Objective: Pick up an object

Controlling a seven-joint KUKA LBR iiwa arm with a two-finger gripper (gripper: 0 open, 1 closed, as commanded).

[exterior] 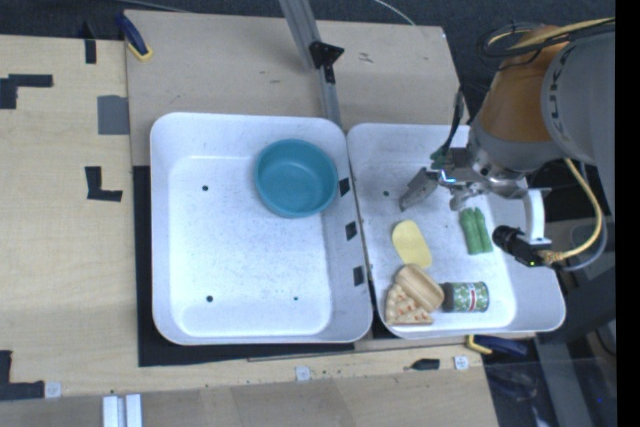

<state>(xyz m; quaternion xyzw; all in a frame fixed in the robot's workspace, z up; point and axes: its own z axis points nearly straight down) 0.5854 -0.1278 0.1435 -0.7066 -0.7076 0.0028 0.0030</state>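
The right bin [385, 150] holds a pale yellow oval piece [411, 243], a green stick-shaped item [476, 231], a tan waffle-like toy [413, 295] and a small green can [466, 297] lying on its side. My gripper [438, 196] hangs over the middle of this bin, just above the yellow piece and left of the green stick. It is open, with its fingers spread and nothing between them. A blue bowl [295, 177] sits upright in the left bin [200, 245], near its back right corner.
A slanted metal pole [300, 5] runs from the top of the view down to the gap between the bins. The arm's grey and orange body [530, 105] covers the right bin's back right corner. Cables loop along the right side.
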